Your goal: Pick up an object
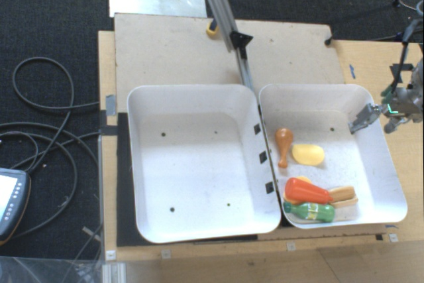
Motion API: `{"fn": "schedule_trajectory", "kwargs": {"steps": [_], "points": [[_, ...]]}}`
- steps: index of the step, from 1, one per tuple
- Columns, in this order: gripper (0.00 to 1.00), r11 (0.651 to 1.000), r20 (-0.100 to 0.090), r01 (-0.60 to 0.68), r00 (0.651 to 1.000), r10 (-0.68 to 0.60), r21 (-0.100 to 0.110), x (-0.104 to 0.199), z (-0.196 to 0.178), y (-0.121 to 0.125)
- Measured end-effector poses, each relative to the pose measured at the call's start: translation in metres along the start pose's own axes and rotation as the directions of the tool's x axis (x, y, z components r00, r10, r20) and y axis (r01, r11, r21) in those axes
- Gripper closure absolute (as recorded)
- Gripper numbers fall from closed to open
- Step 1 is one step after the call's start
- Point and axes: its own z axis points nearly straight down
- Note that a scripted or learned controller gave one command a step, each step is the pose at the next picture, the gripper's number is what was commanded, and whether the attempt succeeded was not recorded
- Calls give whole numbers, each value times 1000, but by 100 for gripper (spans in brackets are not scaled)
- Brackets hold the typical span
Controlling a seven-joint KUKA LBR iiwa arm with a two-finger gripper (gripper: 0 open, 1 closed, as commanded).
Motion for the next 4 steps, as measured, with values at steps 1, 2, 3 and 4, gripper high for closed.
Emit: {"fn": "schedule_trajectory", "kwargs": {"steps": [1,2,3,4], "points": [[0,1000,1,-1,1000,1,-4,0,-2,1],[0,1000,0,-3,1000,3,0,6,42,4],[0,1000,-1,-5,1000,5,2,17,96,1],[0,1000,-1,-6,1000,6,3,10,156,1]]}}
